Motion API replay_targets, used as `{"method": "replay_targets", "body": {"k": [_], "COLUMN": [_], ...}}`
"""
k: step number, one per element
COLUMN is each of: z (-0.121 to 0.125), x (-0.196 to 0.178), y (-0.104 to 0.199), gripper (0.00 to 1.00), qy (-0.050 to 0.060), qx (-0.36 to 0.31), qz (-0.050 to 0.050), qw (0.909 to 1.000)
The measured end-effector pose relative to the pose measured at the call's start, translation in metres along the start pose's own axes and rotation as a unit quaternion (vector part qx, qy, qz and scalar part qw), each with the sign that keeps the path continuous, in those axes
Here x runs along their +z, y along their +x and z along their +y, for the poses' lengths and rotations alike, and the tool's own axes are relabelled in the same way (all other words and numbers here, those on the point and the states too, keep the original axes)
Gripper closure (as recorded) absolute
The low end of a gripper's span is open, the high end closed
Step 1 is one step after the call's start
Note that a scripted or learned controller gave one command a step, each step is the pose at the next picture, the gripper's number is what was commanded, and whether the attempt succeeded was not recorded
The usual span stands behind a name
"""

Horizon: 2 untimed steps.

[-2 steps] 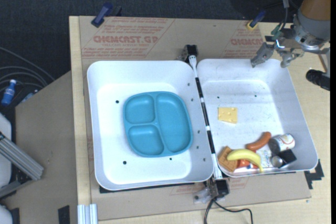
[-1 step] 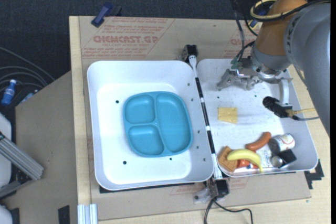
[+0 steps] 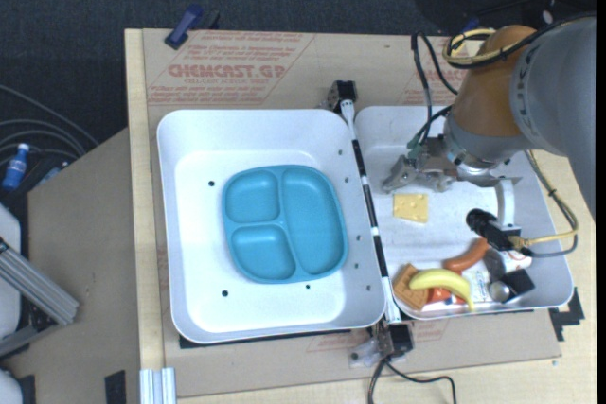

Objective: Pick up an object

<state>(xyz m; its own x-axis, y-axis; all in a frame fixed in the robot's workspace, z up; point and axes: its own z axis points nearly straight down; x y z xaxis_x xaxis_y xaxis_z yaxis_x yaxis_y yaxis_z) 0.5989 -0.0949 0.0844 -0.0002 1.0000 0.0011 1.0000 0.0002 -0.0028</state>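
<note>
The pick had not been made at this moment, as far as the view showed. The gripper (image 3: 415, 175) sat low over the far-left part of the right bin (image 3: 381, 139), just beside the divider between the two bins, with the grey arm and its orange band coming in from the right above it. Nothing could be seen caught in it. Whether the tool was spread or pressed together could not be told from this slanted angle, since the metal parts blurred into the pale bin floor.

The likeliest target was the yellow cheese slice (image 3: 411, 207), which lay flat on the bin floor just on the near side of the gripper — close, but apart from it. The other candidates were bunched in the near corner of the same bin, well away from the tool: a banana (image 3: 441, 281) resting on an orange-brown food piece (image 3: 407, 290), with a reddish sausage (image 3: 464, 255) just beyond them. A few small items by the banana were too small to name.

The left bin (image 3: 180, 203) held a blue divided plate (image 3: 284, 222), untouched in its middle.

So the approach looked done at most — the arm was down in the bin near an object. What remained, by my judgement, was the whole grasp: settling over the cheese slice, closing on it and lifting it clear. A thin flat slice would probably be hard to get under.
</note>
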Motion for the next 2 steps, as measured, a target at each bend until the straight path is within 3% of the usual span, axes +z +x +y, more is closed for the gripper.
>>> {"method": "replay_targets", "body": {"k": [1, 2], "z": [0.0005, 0.0004], "x": [-0.0103, -0.0101], "y": [-0.0002, -0.0002], "gripper": [1.0, 0.0], "qy": [-0.001, -0.001], "qx": [0.001, 0.001], "qz": [0.0, 0.0], "qw": [1.0, 1.0]}}
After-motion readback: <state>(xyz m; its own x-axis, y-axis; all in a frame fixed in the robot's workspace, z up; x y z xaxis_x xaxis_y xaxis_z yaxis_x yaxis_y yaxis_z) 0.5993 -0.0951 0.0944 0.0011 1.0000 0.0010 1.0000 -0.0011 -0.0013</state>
